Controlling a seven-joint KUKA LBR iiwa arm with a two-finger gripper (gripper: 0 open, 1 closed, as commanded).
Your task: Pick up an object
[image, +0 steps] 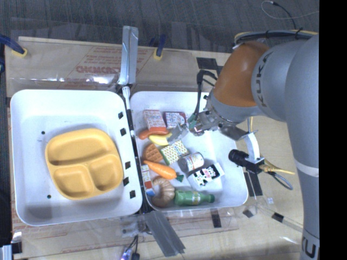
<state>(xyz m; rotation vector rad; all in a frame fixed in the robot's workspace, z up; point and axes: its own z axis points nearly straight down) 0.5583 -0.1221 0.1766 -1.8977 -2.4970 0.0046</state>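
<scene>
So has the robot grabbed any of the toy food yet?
Not yet, it seems. Done: the gripper has reached into the right bin, over the top of the food pile. In hand: nothing visibly lifted; the banana, carrot and green bottle all lie in the bin. Left: closing on one item and raising it. The yellow tray sits in the left bin.

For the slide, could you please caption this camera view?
Grey KUKA arm's gripper reaching over toy food in right white bin.
</scene>
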